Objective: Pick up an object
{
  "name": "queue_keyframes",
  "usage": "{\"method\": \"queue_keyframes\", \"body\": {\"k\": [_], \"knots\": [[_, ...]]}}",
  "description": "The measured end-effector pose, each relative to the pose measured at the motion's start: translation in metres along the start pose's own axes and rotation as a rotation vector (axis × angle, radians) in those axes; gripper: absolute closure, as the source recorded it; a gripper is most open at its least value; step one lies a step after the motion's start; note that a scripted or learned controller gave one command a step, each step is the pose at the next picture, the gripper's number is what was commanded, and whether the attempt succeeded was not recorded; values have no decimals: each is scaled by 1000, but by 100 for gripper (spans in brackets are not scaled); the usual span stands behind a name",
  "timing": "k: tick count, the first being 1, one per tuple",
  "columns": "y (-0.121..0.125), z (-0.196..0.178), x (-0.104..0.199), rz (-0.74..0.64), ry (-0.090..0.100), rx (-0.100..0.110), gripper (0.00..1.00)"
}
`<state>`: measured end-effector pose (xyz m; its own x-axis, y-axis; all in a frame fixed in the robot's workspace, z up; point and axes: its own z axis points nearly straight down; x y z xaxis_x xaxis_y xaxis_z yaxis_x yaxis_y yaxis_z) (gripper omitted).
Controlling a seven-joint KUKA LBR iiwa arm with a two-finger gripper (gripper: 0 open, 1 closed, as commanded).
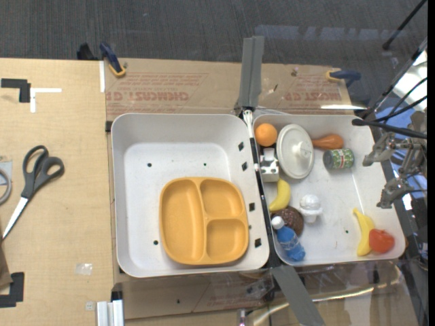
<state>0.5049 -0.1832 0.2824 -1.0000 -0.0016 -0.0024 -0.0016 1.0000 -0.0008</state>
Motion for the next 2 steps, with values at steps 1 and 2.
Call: {"method": "queue_keyframes", "body": {"k": [1,2], "knots": [[-35,109,-46,83,1,0,0],[-41,167,-94,102,-23,8,0]]}}
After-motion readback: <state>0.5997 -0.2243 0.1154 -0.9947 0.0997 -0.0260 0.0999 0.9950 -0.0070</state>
